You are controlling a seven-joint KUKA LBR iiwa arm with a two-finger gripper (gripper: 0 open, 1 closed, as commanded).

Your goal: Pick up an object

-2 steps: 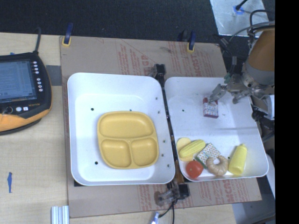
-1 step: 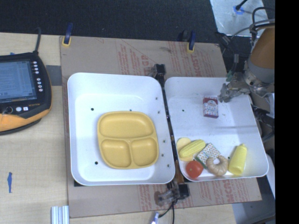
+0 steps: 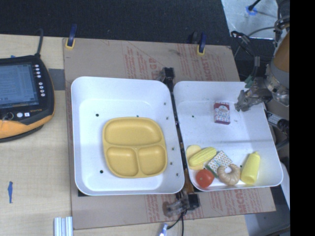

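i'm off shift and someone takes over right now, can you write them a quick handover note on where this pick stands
Gripper: at the right bin's far right edge, above the floor, holding nothing; finger state unclear.
Objects: small red box lies alone just left of the gripper. Clustered at the near edge: corn, tomato, pretzel, yellow bottle.
Left bin holds a yellow divided tray.
Done: no object lifted.
Left: grasp and lift one; the red box looks nearest.

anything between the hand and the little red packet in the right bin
No. In the camera view, only bare white bin floor separates the hand from the red packet.
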